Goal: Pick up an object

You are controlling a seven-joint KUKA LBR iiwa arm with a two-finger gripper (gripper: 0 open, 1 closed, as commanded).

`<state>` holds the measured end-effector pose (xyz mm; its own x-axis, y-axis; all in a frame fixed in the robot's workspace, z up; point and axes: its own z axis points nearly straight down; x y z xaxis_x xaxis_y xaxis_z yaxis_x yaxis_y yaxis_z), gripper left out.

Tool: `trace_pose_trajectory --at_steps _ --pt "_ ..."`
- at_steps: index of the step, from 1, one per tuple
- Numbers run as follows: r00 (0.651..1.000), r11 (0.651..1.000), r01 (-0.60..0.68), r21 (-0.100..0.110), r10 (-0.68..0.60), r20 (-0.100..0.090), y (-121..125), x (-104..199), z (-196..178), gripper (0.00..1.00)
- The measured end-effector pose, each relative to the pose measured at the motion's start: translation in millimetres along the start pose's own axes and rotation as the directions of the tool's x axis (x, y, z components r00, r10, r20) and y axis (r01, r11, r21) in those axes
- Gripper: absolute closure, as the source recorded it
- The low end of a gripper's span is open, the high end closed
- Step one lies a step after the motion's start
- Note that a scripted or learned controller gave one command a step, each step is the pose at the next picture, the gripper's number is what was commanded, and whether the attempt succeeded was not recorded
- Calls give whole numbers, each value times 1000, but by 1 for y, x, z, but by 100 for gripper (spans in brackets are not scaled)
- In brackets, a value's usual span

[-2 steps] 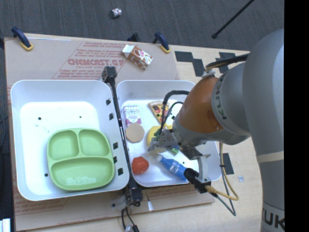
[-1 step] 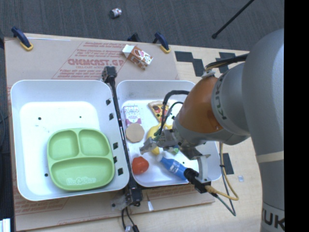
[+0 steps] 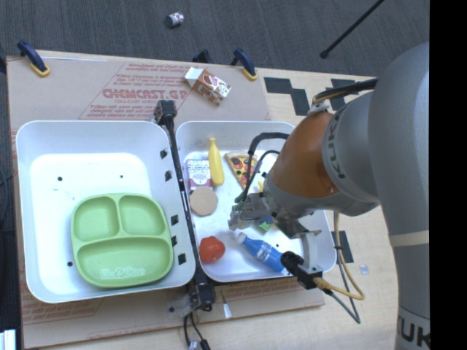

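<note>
Blue plastic bottle (image 3: pixel 263 254) lies flat in the right white bin (image 3: pixel 292 133), just beneath the gripper (image 3: pixel 248 216); finger state cannot be determined.

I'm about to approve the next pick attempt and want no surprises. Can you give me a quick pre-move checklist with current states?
1. Pincer is over the right bin: ok.
2. Finger opening: cannot tell.
3. Something held already: cannot tell.
4. Blue bottle lies nearest the pincer, unobstructed: ok.
5. Red tomato and tan disc lie apart, each separately reachable: ok.
6. Green divided plate sits in the left bin, away from the arm: ok.
</note>
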<state>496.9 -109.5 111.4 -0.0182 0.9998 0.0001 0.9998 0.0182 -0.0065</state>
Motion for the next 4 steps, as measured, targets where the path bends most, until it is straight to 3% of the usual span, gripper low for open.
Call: trace_pose_trajectory --at_steps 1,2,3,4 --pt "1000 1000 0 0 0 0 0 0 0 0" --pt "1000 1000 -12 -3 12 -1 -21 11 20 0" --pt "1000 1000 -7 -2 7 -1 -20 11 10 100" --pt "1000 1000 -7 -2 7 -1 -20 11 10 0"
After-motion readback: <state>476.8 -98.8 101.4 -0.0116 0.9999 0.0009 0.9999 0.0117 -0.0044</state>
